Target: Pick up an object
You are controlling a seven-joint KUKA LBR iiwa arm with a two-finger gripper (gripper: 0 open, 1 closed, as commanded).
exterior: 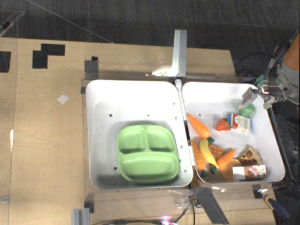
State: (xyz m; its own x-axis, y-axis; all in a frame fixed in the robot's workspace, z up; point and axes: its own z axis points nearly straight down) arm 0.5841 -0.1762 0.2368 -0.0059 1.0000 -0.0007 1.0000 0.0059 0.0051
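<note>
1. Over the upper right corner of the right bin (pixel 276 144), the gripper (pixel 251 97) hangs with a small green object (pixel 246 110) directly beneath its tip; whether that piece is pinched or merely lying under it, I cannot tell, and the spread of the gripper is equally unreadable.
2. Just below the green piece sits a small printed carton (pixel 242 123), with a red toy (pixel 224 124) touching its left side.
3. Further from the green piece, toward the bin's lower left, lie an orange carrot (pixel 198 126), a yellow banana (pixel 207 153) and a brown waffle-like piece (pixel 217 151), crowded and overlapping.
4. Along the bin's lower edge rests a white-and-red box (pixel 249 172), beside a brown wedge (pixel 248 156).
5. The green piece looks like light, hard plastic play food: rigid, likely smooth and rounded, so prone to squirting out; a grip across its widest part seems safest.
6. Well left of it, the left bin (pixel 101 125) holds a green divided tray (pixel 148 153).
</note>
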